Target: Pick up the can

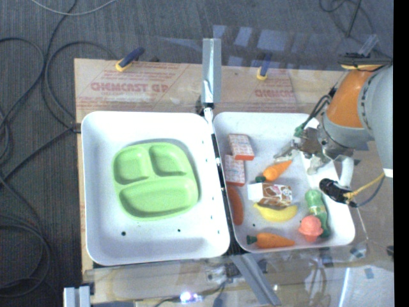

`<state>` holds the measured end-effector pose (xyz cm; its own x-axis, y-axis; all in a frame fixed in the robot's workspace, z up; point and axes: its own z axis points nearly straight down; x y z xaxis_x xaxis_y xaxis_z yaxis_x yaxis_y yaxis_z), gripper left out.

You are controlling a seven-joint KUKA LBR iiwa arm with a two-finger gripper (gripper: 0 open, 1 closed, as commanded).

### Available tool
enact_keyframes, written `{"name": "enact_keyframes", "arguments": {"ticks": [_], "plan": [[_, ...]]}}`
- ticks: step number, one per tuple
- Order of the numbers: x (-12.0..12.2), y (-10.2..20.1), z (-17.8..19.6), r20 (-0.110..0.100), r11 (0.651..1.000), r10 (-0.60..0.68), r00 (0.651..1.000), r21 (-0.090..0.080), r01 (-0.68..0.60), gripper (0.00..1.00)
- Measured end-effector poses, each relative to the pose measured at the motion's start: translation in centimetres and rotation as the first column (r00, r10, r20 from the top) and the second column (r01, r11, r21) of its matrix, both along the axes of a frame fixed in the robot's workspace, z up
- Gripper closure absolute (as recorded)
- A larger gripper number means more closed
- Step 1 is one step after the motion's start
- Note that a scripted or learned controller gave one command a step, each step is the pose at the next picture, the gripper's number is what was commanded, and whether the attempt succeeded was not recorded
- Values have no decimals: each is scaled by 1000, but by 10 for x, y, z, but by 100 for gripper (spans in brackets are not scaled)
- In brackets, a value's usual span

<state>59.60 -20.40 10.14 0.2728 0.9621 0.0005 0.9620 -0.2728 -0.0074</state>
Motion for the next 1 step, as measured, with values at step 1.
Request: {"name": "enact_keyframes", "arguments": {"ticks": [1], "plan": [[49, 2, -10, 10, 1000, 8, 1000, -2, -8, 0]]}}
